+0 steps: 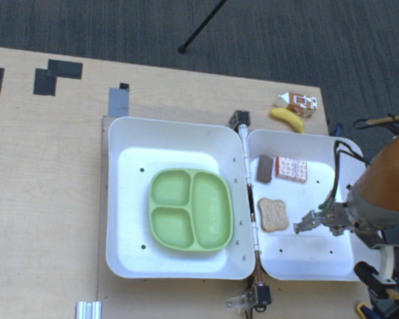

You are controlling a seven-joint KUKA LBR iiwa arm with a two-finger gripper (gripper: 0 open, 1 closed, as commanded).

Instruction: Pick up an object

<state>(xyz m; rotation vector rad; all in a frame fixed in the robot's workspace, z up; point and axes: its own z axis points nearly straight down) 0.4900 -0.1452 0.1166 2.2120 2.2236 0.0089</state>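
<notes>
the right bin (301, 265) holds the targets. the gripper (302, 224), at right of frame, hovers just beside the toast slice (273, 214); i cannot tell how its jaws stand. best to centre over the slice, then descend squarely.

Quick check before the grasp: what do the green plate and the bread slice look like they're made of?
The green plate looks like moulded plastic: even pale green, smooth, slightly glossy, with three rounded compartments. The bread slice looks like a toy, likely foam or soft plastic: matte tan face with a neat darker crust edge. The view leaves the exact material open.
</notes>
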